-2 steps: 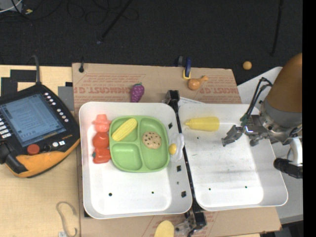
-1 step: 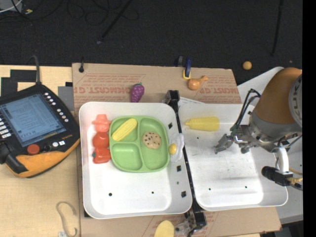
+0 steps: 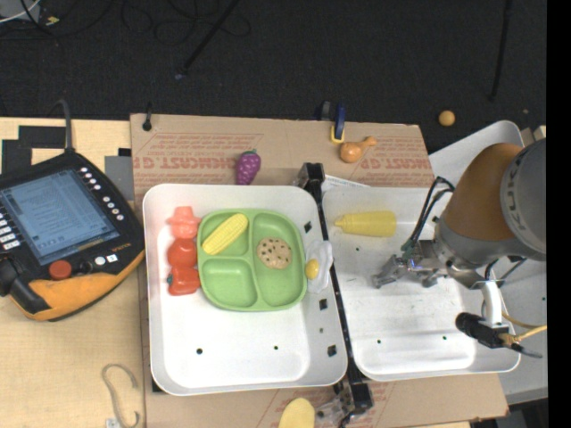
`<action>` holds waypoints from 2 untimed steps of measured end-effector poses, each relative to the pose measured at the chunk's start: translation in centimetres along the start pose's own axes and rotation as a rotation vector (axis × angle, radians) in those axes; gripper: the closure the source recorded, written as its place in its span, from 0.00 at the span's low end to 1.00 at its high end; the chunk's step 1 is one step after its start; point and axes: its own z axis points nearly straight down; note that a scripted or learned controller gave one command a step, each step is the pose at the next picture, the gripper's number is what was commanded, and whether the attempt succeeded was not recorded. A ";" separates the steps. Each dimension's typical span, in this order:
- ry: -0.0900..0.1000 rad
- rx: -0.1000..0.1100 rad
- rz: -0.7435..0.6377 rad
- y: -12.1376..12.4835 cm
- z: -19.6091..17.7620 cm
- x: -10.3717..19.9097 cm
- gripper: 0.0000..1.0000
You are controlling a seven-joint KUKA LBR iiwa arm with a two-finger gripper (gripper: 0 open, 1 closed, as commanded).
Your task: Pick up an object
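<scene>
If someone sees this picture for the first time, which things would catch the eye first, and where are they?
The green divided plate in the left bin stands out first, with a yellow corn cob and a cookie in its upper compartments, and a red toy figure beside its left edge. In the right bin, a yellow bottle lies near the far wall, and the hand hovers just below it.

Dark carpet floor point(image 3: 268, 43) behind; wooden bench point(image 3: 62, 373); cardboard sheet point(image 3: 285, 145) beneath.
</scene>
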 end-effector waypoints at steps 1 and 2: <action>0.000 -0.002 0.005 0.0 -1.3 -0.2 1.00; -0.002 -0.006 0.010 -0.2 -7.1 -1.3 1.00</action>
